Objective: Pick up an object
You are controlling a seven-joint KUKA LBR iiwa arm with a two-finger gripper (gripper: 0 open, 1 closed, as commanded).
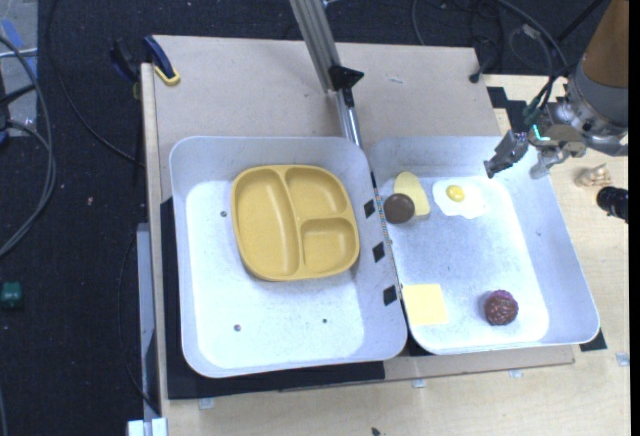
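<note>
The right bin [540,254] holds a fried egg [459,196], a brown ball [399,209] resting against a pale yellow piece [414,192], a yellow cheese square [425,303] and a dark red meatball [500,307]. My gripper [524,158] hangs over the bin's far right corner, above and to the right of the egg, touching none of the items. Its two fingers stand apart, with nothing between them.
A yellow divided plate [296,221] lies in the left bin [200,324]. A slanted metal pole [310,9] rises behind the bins. Cables run across the dark floor at the back, and a few small parts [598,186] lie on the bench to the right.
</note>
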